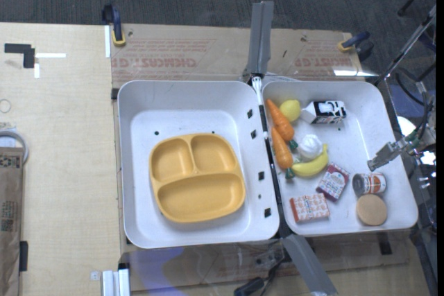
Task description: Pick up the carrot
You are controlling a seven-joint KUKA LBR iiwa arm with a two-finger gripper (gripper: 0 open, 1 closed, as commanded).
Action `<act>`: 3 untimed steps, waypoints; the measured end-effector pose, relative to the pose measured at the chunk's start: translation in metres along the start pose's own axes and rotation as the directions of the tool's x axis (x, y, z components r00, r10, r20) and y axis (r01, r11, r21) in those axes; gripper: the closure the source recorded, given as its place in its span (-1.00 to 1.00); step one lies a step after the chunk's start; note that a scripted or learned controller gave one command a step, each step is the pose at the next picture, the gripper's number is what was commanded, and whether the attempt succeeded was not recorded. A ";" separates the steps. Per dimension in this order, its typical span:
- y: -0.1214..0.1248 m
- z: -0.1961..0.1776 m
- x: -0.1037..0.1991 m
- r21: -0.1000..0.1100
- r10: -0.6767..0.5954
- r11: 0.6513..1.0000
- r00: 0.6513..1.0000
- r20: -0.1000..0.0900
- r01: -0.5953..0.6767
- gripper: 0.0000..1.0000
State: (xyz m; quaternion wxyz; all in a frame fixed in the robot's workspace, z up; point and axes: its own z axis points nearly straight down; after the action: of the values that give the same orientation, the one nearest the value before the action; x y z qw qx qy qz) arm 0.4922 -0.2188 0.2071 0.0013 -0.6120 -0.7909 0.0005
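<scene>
Gripper (380, 161) low at right bin's (392, 123) right wall, above the small can (369, 184); whether open or closed, cannot tell. Nothing seen in it. Can label too small to read. Carrot (280, 119) against bin's left wall, a second carrot (282, 150) just below, banana (311, 166) beside. Left bin (132, 170) holds yellow divided plate (198, 177). Cardboard (187, 54) behind bins bears red lettering, upside down, unreadable.

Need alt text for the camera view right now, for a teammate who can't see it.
Two carrots lie along the right bin's left wall beside a lemon and banana, while the gripper hovers near the bin's right side. The left bin holds a yellow divided plate.
</scene>
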 end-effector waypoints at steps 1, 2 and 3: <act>-0.014 -0.054 0.000 -0.003 -0.165 0.986 0.986 0.004 0.165 -1.00; -0.006 -0.032 0.033 -0.001 0.280 0.960 0.960 0.001 -0.280 -1.00; 0.129 0.020 -0.002 -0.001 0.127 0.992 0.992 0.002 -0.127 -1.00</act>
State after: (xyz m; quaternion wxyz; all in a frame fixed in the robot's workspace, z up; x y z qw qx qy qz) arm 0.6179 -0.1887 0.1869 0.0000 -0.6611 -0.7503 0.0007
